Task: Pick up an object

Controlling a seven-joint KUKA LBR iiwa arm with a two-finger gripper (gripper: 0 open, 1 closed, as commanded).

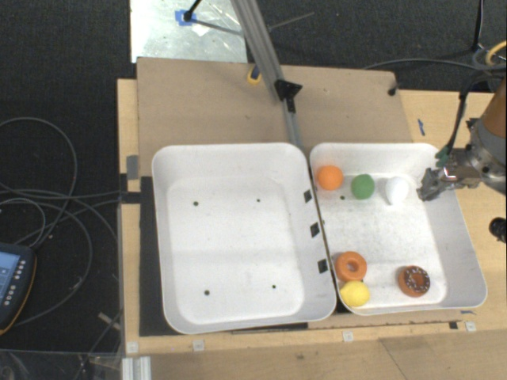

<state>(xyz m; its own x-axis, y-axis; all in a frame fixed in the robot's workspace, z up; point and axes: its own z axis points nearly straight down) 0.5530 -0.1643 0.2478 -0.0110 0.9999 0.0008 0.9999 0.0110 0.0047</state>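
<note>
from my seat the arm is mostly cut off by the right edge of the frame: i get only the grey wrist with a sliver of its orange band at the upper right, and the dark two-finger gripper poking in leftward over the right rim of the right-hand shallow white plastic bin. the tool is small and dark against the rim, so i cannot tell how far apart it stands, and i see nothing gripped in it.

the objects all lie in the right bin. along its upper part, left to right: an orange ball, a green ball and a white rounded object that nearly blends into the bin floor, so its outline is hard to make out. the white one lies near the gripper, just left of it, with a visible gap. in the lower part sit an orange ring-shaped doughnut toy touching a yellow ball below it, and, well to their right, a brown sprinkled doughnut toy.

the left-hand shallow white plastic bin shows four small dark dots on its floor. a grey metal pole runs down from the top of the frame to the seam between the bins. a handheld screen is cut off at the lower left.
</note>
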